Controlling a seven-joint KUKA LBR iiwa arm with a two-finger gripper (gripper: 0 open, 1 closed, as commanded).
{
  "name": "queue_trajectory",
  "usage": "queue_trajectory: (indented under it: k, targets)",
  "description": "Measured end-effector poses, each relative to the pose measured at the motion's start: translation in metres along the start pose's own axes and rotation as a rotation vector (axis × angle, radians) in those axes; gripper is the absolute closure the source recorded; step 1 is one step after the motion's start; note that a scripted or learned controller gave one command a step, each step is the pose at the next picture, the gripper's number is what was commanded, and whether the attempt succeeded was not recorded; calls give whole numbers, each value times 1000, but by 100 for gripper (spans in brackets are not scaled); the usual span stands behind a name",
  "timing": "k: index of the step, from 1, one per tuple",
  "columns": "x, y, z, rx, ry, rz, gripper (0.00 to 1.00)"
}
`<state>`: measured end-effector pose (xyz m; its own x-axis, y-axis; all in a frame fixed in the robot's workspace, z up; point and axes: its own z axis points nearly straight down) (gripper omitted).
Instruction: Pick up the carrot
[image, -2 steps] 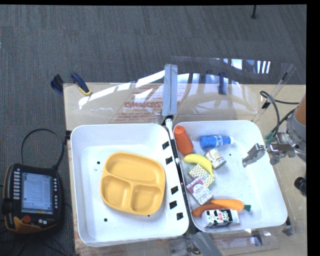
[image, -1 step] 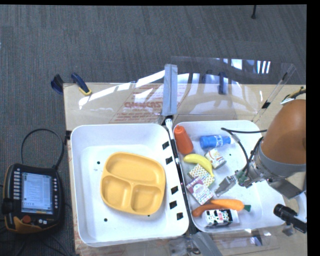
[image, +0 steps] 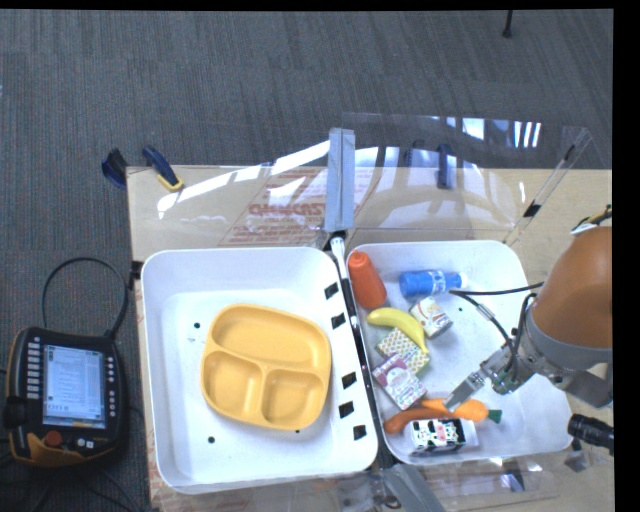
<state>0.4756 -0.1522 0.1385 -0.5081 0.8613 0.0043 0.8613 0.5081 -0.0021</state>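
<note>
I see the carrot (image: 432, 412) lying near the right bin's (image: 520, 262) front edge, beside a small carton (image: 437, 435). The gripper (image: 468, 388) sits just above it; finger state: cannot tell.

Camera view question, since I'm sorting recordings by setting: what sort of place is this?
Most likely a robotics lab test bench, not a kitchen. The arm reaches over two white bins, a handheld control pendant lies on grey carpet, and clear plastic panels stand behind the bench.
</note>
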Motion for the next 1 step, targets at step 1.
queue_trajectory:
  k: [1]
  targets:
    - [-20,-10,51,-3,-2,55,0]
